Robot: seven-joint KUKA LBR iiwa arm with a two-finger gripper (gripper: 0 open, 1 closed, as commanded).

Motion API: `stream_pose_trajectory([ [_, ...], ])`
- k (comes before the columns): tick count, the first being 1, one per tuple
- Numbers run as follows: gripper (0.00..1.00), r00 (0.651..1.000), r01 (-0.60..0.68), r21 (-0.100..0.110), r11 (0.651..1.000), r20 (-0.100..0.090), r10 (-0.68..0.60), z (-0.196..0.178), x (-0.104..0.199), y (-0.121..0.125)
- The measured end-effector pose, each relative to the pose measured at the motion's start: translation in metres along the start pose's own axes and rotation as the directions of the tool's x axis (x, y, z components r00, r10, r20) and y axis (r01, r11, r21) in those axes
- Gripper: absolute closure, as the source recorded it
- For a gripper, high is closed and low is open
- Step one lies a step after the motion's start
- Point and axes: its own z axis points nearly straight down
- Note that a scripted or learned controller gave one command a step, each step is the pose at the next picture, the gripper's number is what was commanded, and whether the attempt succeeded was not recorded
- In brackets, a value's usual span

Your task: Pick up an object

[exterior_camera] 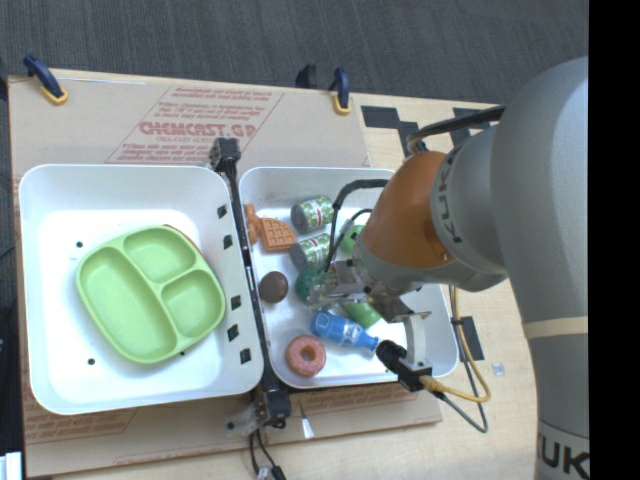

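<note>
Clutter crowds the right bin [432, 363]: blue bottle [343, 330] and pink donut [305, 355] near its front edge, green can [312, 213] toward the back. Gripper [333, 290] hangs among them, its grip state impossible to tell. It risks nudging neighbours and closing on nothing.
</note>
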Motion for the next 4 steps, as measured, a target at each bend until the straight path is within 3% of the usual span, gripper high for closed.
stream_pose_trajectory([
  [1, 1.0, 1.0, -0.008, -0.004, 1.0, -0.001, 0.008, -0.127, 0.002, -0.023],
  [2, 1.0, 1.0, -0.008, -0.003, 1.0, -0.001, 0.008, -0.149, -0.038, 0.062],
  [3, 0.0, 1.0, -0.007, -0.002, 1.0, -0.001, 0.007, -0.149, -0.038, 0.062],
  [4, 0.0, 1.0, -0.007, 0.001, 1.0, -0.003, 0.007, 0.01, -0.062, -0.019],
])
